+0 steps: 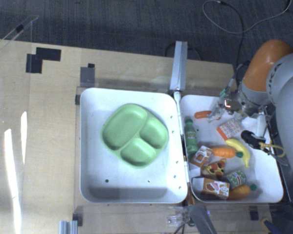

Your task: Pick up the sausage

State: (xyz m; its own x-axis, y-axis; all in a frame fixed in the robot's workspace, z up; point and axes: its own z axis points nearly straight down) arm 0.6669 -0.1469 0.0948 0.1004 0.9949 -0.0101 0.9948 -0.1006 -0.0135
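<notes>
Camera view puts my gripper [219, 112] low over the far end of the right bin [274, 194], its tips just beside the sausage [203, 114], a small orange-red piece lying near that bin's back left corner; whether my fingers are spread or pressed together I cannot tell, and nothing shows between them. Nearer in that bin lie a banana [239, 148], a carrot [224, 152] and a green bottle [190, 136], while the left bin [91, 184] holds a green divided plate [135, 134].
</notes>
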